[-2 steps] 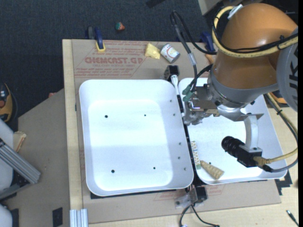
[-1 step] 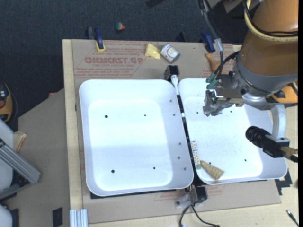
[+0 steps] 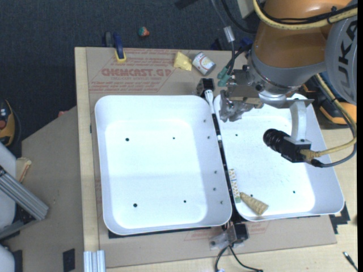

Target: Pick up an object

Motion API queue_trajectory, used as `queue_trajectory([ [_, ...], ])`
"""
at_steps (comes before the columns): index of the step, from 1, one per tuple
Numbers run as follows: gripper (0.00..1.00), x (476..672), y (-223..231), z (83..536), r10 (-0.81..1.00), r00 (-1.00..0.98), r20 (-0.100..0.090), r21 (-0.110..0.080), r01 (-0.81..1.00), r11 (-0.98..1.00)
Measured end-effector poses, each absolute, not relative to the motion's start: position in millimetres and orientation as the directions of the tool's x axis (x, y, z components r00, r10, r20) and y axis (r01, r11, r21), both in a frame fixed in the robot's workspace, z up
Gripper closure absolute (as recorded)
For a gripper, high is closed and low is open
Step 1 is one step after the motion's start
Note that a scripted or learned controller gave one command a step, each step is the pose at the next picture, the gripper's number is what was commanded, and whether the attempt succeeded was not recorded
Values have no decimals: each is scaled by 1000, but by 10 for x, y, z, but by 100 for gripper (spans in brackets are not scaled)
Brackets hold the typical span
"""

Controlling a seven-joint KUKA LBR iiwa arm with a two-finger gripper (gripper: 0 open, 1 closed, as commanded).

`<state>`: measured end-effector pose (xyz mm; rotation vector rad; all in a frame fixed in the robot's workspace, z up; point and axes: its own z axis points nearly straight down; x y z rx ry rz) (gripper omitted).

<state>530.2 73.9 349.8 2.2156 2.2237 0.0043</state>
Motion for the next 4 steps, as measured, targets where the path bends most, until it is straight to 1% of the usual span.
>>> queue_trajectory([
  [1, 100, 5052, 830, 3928, 1000, -2, 1, 6, 1000, 2],
  [2, 100, 5650, 1397, 3329, 1000, -4, 1, -1, 1000, 4],
  [3, 100, 5370, 2296, 2411, 1000, -8, 0, -9, 1000, 8],
  [4, 100, 5300, 2249, 4011, 1000, -3, 8, 17, 1000, 3],
])
